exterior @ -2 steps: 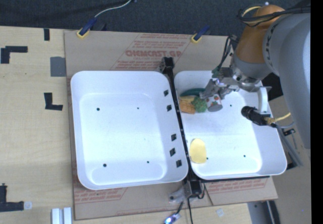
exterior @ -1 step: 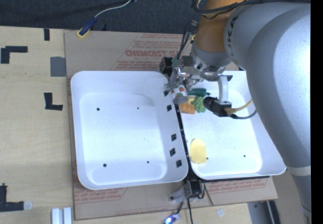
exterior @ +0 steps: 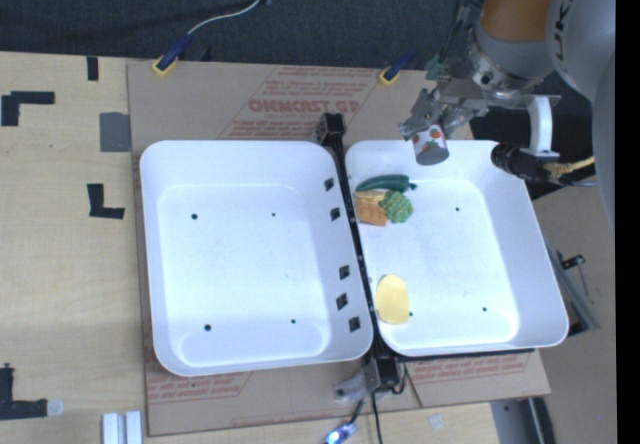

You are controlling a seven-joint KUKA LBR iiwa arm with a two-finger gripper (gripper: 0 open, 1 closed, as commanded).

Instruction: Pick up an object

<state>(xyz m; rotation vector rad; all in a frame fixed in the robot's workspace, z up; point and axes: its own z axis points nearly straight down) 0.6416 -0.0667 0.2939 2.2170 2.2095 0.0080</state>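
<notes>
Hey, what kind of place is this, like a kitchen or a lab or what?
Probably a robot lab test bench, not a kitchen: a grey robot arm reaches over two white bins, which sit on a cardboard sheet with toy food inside.

The arm (exterior: pixel 560 2) ran out past the top and right edges above the right bin (exterior: pixel 520 232). The tool (exterior: pixel 432 137) hung over that bin's far rim; what it gripped was too small to identify. The surface (exterior: pixel 60 232) was cropped left of the left bin (exterior: pixel 170 262).
</notes>
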